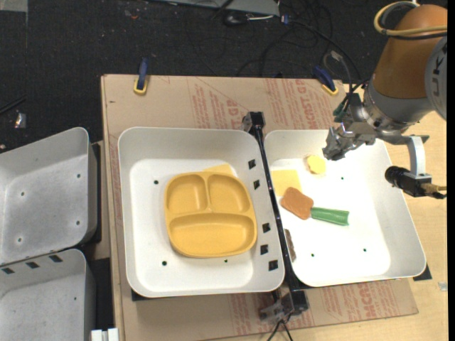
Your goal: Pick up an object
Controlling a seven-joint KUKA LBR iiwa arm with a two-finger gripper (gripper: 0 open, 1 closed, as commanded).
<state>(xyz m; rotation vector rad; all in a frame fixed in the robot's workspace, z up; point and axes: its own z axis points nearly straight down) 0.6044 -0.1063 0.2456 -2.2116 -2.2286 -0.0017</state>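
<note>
In the right bin (370, 258) lie a small yellow lump (316, 165), a yellow flat piece (284, 180), an orange-brown bread-shaped piece (296, 204) and a green stick (330, 216). My gripper (334, 150) hangs over the bin's far part, just right of and above the yellow lump. Nothing shows between its fingers. The left bin (142, 261) holds a yellow divided plate (210, 214) with a pale yellow sheet (223, 170) under its far edge.
A black divider (270, 204) runs between the two bins. Blue clamps (141, 77) hold the cardboard base at the back. Grey bin lids (43, 190) lie off to the left. The right bin's near half is bare white floor.
</note>
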